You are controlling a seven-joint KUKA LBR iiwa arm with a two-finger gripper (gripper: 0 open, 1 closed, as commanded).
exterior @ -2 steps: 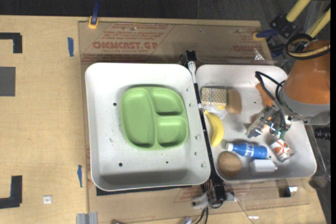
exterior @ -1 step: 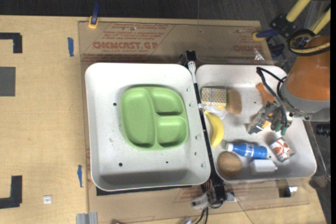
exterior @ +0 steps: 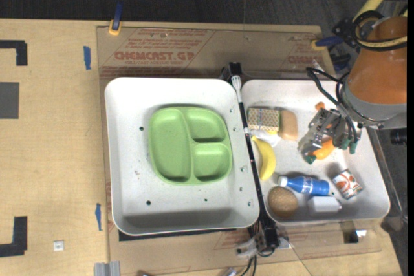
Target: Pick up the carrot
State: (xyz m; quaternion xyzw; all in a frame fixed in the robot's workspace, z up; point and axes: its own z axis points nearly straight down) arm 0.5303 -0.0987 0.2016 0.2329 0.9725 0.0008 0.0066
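Note:
The carrot, orange with a green end, lies in the right bin near its middle right. My gripper hangs directly over it, and its metal body hides the carrot's upper part. The orange stub and green tip stick out below the gripper towards the front. Whether the carrot is off the bin floor is unclear from this angle.
The right bin also holds a banana, a patterned sponge, a tan bun, a blue bottle, a red can, a brown round fruit and a white block. A green divided plate sits in the left bin.

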